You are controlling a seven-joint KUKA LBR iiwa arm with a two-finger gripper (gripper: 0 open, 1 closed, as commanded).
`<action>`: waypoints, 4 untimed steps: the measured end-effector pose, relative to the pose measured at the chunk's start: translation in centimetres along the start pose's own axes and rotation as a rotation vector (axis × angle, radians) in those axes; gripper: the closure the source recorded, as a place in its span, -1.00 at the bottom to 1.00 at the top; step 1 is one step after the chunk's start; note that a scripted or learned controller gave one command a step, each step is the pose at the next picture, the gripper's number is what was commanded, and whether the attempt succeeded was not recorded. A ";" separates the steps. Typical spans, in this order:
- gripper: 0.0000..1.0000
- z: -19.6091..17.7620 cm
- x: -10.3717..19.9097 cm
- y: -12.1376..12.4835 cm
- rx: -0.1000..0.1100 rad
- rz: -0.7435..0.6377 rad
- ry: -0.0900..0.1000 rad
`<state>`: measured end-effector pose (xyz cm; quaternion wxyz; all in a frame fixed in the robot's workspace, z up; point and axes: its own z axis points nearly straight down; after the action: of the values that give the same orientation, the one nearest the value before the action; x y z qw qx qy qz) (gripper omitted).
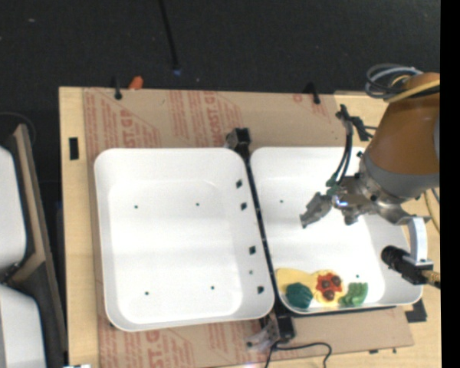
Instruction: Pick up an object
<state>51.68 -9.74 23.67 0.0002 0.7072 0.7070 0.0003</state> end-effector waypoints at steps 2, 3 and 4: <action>-1.00 13.9 -3.1 1.8 0.006 0.002 0.000; -1.00 13.6 -1.1 3.5 0.000 -0.001 0.000; -1.00 11.0 -2.0 -2.8 -0.001 0.002 -0.001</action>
<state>48.93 -11.69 12.69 0.0011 0.7080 0.7062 0.0004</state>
